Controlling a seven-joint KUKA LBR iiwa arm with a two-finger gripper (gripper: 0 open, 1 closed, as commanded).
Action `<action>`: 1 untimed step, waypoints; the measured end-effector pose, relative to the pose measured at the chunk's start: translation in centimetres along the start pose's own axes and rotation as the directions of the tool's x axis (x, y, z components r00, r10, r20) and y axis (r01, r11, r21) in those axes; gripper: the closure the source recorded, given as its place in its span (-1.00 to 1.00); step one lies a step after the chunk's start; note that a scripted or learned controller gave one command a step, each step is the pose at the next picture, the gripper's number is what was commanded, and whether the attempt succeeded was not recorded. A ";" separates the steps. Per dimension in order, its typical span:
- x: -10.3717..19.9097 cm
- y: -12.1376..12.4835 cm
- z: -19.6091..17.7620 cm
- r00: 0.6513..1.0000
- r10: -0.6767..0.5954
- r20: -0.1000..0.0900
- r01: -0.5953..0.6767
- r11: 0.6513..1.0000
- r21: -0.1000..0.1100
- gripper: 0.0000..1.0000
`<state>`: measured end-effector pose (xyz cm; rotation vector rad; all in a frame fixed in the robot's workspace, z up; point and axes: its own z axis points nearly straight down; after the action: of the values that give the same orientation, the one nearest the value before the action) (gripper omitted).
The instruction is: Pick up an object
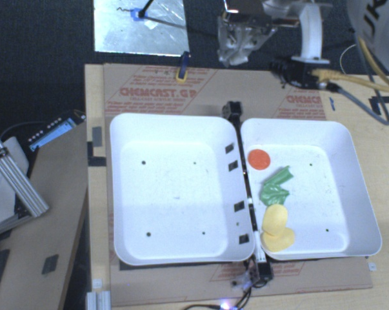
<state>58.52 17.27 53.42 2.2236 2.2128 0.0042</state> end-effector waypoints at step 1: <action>2.9 -2.1 14.2 1.000 -0.011 0.002 0.010 1.000 0.019 1.00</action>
<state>56.49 20.16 39.21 2.2203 2.2329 -0.0194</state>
